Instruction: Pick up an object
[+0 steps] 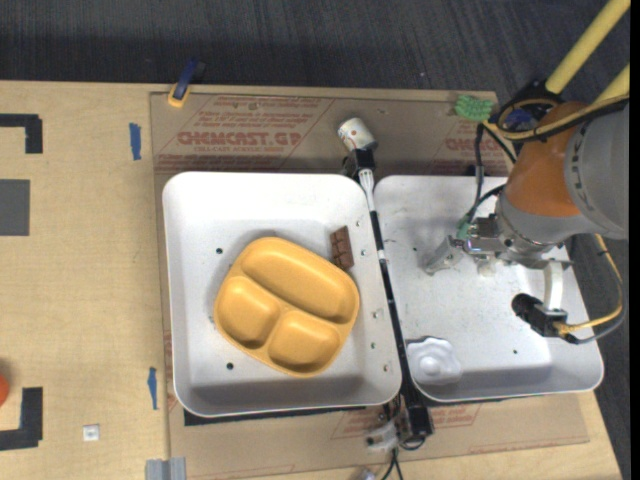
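Note:
A yellow three-compartment plate (287,304) lies upside down in the left bin (190,268). A small brown bar (341,247) rests by that bin's right wall, just beyond the plate. In the right bin (560,363), a white lumpy object (431,358) sits in the near left corner. My gripper (438,259) hangs low over the upper left part of the right bin, pointing left, well above the white object and right of the brown bar. I see nothing held in it.
The grey arm with its orange band (540,178) covers the right bin's far right side. A black cable connector (537,314) hangs below the wrist. A white-capped fixture (355,134) stands behind the ridge between the bins.

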Robot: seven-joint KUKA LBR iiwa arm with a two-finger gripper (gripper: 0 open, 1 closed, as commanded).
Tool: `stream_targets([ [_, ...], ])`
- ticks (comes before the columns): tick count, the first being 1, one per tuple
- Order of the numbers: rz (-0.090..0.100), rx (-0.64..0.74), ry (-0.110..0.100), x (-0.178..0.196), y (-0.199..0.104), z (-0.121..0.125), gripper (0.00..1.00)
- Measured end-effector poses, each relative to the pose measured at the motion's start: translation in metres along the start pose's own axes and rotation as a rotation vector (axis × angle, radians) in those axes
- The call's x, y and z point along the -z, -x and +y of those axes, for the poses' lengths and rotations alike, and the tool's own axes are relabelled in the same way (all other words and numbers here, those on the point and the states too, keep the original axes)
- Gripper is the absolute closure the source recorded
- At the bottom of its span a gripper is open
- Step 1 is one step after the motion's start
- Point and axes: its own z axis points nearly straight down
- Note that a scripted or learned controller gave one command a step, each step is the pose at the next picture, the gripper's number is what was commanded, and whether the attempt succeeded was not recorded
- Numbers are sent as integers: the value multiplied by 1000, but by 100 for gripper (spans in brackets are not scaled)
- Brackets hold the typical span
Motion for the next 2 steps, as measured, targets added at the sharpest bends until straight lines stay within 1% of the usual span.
stream_targets([
  [1, -2, 267, 3, 0, 2, 21, 0],
  [2, -1, 266, 5, 11, 2, 22, 100],
])
